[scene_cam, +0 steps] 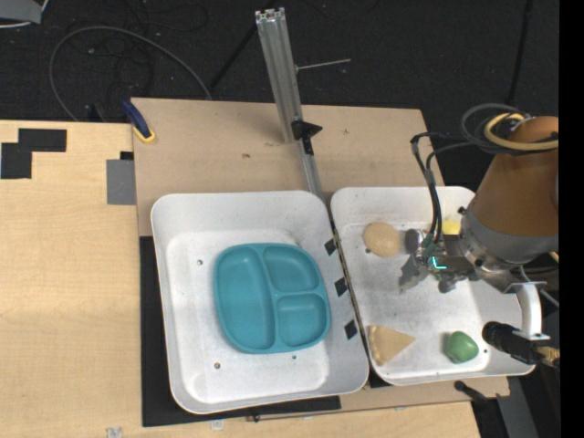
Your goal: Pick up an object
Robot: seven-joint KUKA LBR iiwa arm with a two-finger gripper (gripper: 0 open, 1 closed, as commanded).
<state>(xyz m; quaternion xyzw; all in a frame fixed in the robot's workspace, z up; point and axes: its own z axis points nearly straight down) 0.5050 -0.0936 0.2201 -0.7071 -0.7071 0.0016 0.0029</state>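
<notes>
Bench [55, 272]: pale wood-grain surface on the left, a plain brown board behind the bins, black floor and looping cables beyond.
Left bin [173, 336]: shallow, white, holding a teal divided tray [271, 297] with three compartments, lying flat near its middle.
Right bin [401, 372]: shallow, white, touching the left bin along a seam with black clips.
Arm [516, 190]: grey with an orange band, reaching in from the right over the right bin; cut off by the frame edge.
Metal post [281, 71]: upright aluminium rail behind the bins.
Gripper [422, 270]: low over the right bin, just beside the tan round object [382, 239]; too dark and small to tell whether its claw is released or clenched.
Tan wedge [391, 342]: near the front wall of the right bin.
Green object [462, 346]: front right corner, well apart from the gripper.
</notes>
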